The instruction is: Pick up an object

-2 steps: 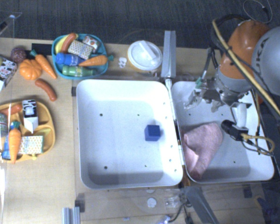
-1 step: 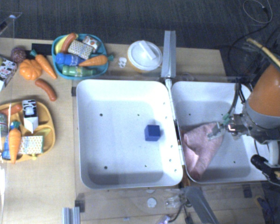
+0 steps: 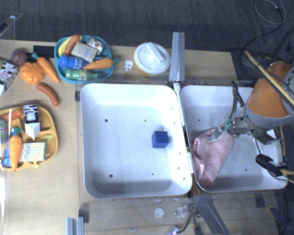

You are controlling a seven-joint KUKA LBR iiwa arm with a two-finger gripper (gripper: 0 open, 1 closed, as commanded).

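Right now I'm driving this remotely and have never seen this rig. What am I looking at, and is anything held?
One camera, fixed above the bench, looks down at a slant on two white bins. The grey arm with an orange band reaches in from the right. Its gripper sits at the upper edge of a pink cloth crumpled in the right bin; whether it grips the cloth, I cannot tell. The left bin holds one blue cube. Off to the left, outside the bins, are toy foods in a blue bowl and on a yellow tray.

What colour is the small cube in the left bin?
The cube is dark blue, seen clearly in the camera view against the white left bin.
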